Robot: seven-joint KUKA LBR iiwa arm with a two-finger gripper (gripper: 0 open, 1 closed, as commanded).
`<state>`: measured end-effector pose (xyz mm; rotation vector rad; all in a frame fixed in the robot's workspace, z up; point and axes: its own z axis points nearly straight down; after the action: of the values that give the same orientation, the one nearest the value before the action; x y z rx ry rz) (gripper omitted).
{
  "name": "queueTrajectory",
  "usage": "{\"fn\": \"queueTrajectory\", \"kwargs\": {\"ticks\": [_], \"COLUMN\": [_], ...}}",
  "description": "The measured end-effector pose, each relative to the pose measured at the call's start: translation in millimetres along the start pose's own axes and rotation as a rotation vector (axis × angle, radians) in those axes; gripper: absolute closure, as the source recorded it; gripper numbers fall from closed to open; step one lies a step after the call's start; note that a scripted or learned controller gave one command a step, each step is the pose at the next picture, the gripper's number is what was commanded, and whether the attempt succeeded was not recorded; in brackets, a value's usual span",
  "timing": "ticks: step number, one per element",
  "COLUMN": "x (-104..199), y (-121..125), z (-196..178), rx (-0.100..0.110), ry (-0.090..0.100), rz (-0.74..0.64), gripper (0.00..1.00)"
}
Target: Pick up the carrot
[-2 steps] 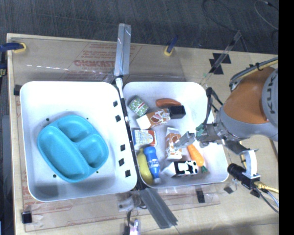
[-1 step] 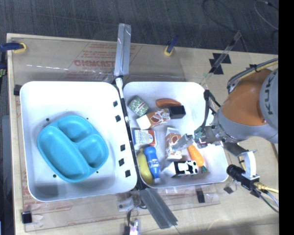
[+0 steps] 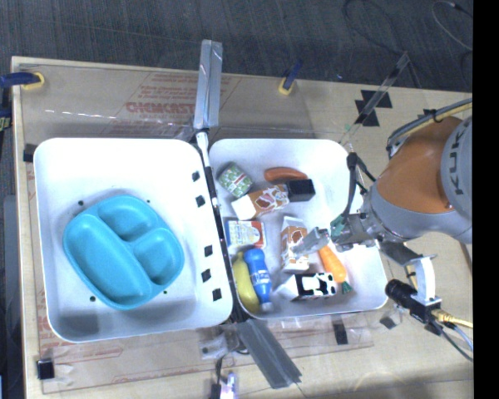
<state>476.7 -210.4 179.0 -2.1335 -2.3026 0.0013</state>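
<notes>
Roughly, by size:
Desk: pale wooden desk (image 3: 108, 90) with faint red printing near its far edge, carrying two shallow white bins side by side.
Left bin: white plastic bin (image 3: 50, 173), holding one thing – a turquoise plastic plate with three compartments (image 3: 123, 249), lying at a slant near the middle.
Right bin: white plastic bin (image 3: 316, 152), crowded along its left and near parts.
Arm: grey arm with an orange band (image 3: 416, 177), reaching in over the right wall of the right bin.
Hand: grey two-finger hand (image 3: 316, 241), low over the middle of the right bin, just beside the upper end of the carrot; whether its fingers are apart or together I cannot tell – nothing can be seen between them.
Carrot: small orange toy carrot (image 3: 333, 266), lying at a slant in the near right part of the right bin, its lower end next to the cow-patterned carton.
Cow carton: black-and-white patterned carton (image 3: 313, 286), lying near the front wall.
Blue bottle: blue plastic bottle with a white label (image 3: 259, 279), lying beside a yellow banana-shaped toy (image 3: 244, 283) at the near left corner.
Sausage: brown toy sausage (image 3: 285, 174), near the far wall, with a small black block (image 3: 300, 189) just beside it.
Green can: small green-and-white can (image 3: 233, 179), in the far left part.
Packets: small printed snack packets (image 3: 270, 199), between the can and the hand.
</notes>
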Motion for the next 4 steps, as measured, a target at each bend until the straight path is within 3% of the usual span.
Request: {"fn": "queueTrajectory", "kwargs": {"ticks": [1,2,3,4], "x": [0,-1,-4,9], "y": [13,0,63,0], "z": [88,-46,-95,-29], "rx": [0.001,-0.002,0.000,0.003], "ry": [0.000,-0.002,-0.001,0.000], "rz": [0.009,0.005,0.133,0.132], "gripper": [0.00,0.00,0.00,0.00]}}
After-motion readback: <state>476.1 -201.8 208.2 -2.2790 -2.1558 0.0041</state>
